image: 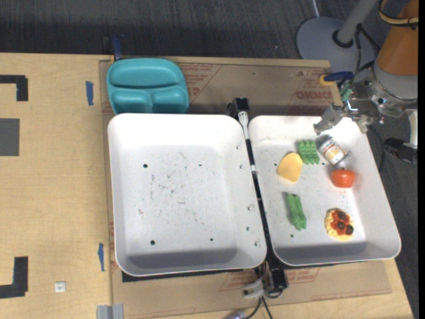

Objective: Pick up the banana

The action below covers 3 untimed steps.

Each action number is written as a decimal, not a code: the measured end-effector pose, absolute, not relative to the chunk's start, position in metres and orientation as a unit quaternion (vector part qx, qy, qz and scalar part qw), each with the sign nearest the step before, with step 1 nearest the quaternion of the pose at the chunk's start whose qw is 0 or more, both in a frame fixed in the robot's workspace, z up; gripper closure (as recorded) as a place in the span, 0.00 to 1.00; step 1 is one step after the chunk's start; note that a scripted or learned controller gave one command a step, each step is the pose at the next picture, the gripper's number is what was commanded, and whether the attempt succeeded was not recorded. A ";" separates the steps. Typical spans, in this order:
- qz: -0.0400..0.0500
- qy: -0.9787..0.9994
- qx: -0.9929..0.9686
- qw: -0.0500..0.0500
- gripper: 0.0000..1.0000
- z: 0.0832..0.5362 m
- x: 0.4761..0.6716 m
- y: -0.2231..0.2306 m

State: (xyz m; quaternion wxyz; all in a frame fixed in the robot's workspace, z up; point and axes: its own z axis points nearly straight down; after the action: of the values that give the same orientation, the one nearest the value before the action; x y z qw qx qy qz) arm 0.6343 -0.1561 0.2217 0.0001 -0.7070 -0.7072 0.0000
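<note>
Nothing is lifted yet. The banana (289,167), a yellow piece, lies in the right bin (378,244) near its middle, beside a green ridged item (308,151). My gripper (335,115) hangs over the bin's far right corner; I cannot tell its state. Reach and grasp remain.

A robotics lab: a plywood tabletop (53,198) marked with blue tape (89,93), two white bins (126,178) clamped together, a stand base (322,38) at one o'clock.
</note>
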 end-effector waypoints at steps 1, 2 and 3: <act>0.001 -0.673 -0.739 0.001 0.00 0.104 0.587 -0.105; 0.000 -0.696 -0.718 0.001 0.00 0.185 0.539 -0.010; 0.000 -0.779 -0.627 0.001 0.00 0.158 0.494 0.094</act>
State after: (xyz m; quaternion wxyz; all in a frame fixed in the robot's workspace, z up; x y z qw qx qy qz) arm 0.4944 0.0941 0.1577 0.0010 -0.6275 -0.7786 0.0004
